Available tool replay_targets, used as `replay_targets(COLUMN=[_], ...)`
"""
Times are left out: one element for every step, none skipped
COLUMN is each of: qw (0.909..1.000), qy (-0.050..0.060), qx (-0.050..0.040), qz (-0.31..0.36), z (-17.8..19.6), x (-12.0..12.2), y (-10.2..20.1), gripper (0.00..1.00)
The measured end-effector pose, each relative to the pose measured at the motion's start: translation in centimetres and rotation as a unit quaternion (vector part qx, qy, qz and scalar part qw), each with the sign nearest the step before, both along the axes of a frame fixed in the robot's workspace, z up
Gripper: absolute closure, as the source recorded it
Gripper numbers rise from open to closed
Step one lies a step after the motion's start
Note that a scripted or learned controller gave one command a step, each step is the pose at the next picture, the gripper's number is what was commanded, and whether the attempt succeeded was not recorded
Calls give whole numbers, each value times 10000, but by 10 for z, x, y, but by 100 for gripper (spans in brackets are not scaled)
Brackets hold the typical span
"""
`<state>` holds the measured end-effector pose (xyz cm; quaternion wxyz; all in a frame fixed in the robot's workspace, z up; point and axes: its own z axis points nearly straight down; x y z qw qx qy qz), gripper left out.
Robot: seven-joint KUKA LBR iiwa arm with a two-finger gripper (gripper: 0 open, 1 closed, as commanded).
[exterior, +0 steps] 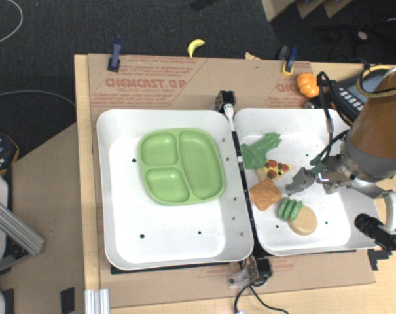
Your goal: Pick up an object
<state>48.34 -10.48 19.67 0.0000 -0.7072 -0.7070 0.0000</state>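
The task looks barely begun: nothing has been lifted, and every object lies on a bin floor. The gripper (pixel 301 181) hangs low over the right bin (pixel 328 231), its grey fingers seeming to stand slightly apart with nothing between them, though the slant makes the gap hard to judge. It is near the toys but apart from them. The right bin holds a green leafy toy (pixel 260 150), a small pizza slice (pixel 275 169), an orange-brown piece (pixel 266 194), a ribbed green piece (pixel 288 209) and a tan round piece (pixel 305 222) touching it. The left bin (pixel 119 208) holds 1 green divided plate (pixel 182 166). Closing on a toy and lifting remain
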Motion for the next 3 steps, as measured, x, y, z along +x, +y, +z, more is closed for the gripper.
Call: replay_targets(qw=[10000, 10000, 10000], qy=[18, 23, -77], qx=[26, 13, 16], qz=[50, 26, 32], z=[-4, -13, 121], x=[3, -5, -2], y=[88, 133, 159], gripper=[0, 0, 0])
